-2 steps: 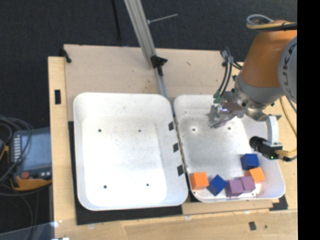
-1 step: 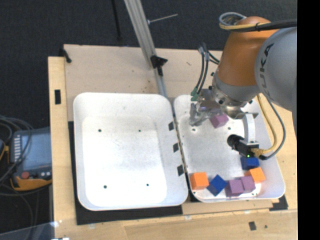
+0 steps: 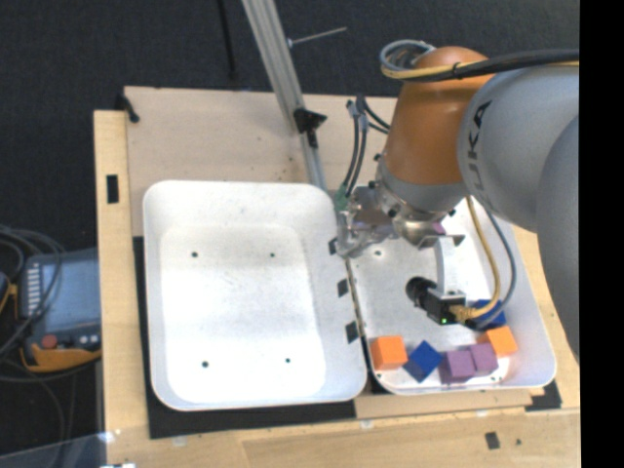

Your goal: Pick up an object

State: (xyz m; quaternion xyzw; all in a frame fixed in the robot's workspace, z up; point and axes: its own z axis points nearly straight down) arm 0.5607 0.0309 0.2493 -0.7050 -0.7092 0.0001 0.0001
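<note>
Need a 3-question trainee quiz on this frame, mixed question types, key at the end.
1. True or false: the blocks lie in the left bin.
2. Which block sits between the orange block and the purple blocks? A) green B) blue C) white
3. Fill in: the arm hangs over the ____ bin.

Key: 1 false, they lie in the right bin. 2 B, the blue block. 3 right.
</note>
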